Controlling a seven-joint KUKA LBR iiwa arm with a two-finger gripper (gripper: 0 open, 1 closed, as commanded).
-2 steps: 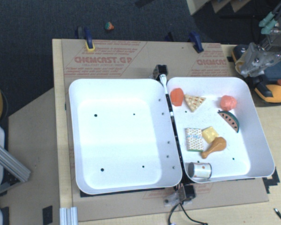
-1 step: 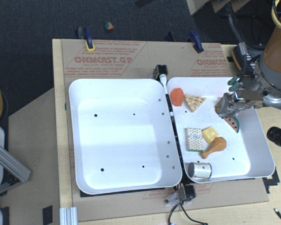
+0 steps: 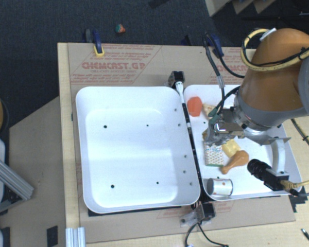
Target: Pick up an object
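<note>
Steeply, arm (image 3: 278, 71) leans over right bin (image 3: 244, 191); pincer (image 3: 216, 131) low inside it.

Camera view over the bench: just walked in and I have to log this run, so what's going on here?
The arm reaches from the right into the right bin, its gripper low over a patterned packet. An orange block, a tan toy and a silver cup lie around it. Nothing looks lifted yet.
</note>
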